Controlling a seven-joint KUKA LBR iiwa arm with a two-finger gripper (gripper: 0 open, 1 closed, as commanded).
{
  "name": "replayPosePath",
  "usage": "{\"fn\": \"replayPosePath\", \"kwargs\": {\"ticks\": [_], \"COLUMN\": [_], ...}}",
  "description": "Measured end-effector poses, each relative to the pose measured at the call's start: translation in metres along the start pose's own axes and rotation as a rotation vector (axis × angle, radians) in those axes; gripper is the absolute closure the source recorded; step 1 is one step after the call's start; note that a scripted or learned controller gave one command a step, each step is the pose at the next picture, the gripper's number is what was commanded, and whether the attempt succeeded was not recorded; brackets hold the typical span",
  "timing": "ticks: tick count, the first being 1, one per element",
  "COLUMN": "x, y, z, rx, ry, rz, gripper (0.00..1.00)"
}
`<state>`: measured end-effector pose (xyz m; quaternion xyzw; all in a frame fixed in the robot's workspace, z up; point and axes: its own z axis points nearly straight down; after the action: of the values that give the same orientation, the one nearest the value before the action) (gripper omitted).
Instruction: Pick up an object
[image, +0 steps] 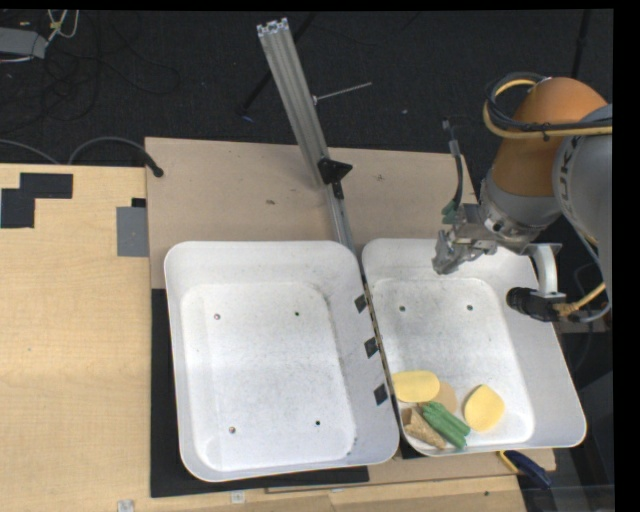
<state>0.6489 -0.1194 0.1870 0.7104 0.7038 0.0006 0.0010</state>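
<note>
The arm reaches in with its gripper (452, 252) low over the far rim of the right bin (455, 310), near that bin's far left corner. The grey wrist and the orange band (545, 135) rise behind it, away from the bin. The gripper looks small and dark from this angle, and I cannot tell if its fingers are spread or pressed together; nothing is visible between them. The objects lie together at the near edge of the right bin, well apart from the gripper. A yellow oval piece (415, 386) lies closest to the wall that the right bin shares with the left bin (265, 350). A second yellow piece (484, 408), more rounded, lies further from that wall, and between the two there is a green stick-shaped object (445, 424) which lies at a slant. A small tan object (424, 429) touches the green one on the side of the shared wall, at the very near rim of the right bin. Behind the right bin, a grey metal profile (300, 110) stands tilted on the bench (230, 190) and points down toward the gap between the two bins.
</note>
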Motion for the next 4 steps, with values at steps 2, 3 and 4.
{"fn": "replayPosePath", "kwargs": {"ticks": [2, 3, 4], "x": [0.048, 0.100, 0.154], "y": [-0.001, 0.004, 0.009], "z": [-0.033, -0.042, -0.046], "rx": [0.006, 0.004, 0.003], "ry": [0.003, 0.002, 0.003], "rz": [-0.012, -0.013, -0.014], "gripper": [1.00, 1.00, 1.00]}}
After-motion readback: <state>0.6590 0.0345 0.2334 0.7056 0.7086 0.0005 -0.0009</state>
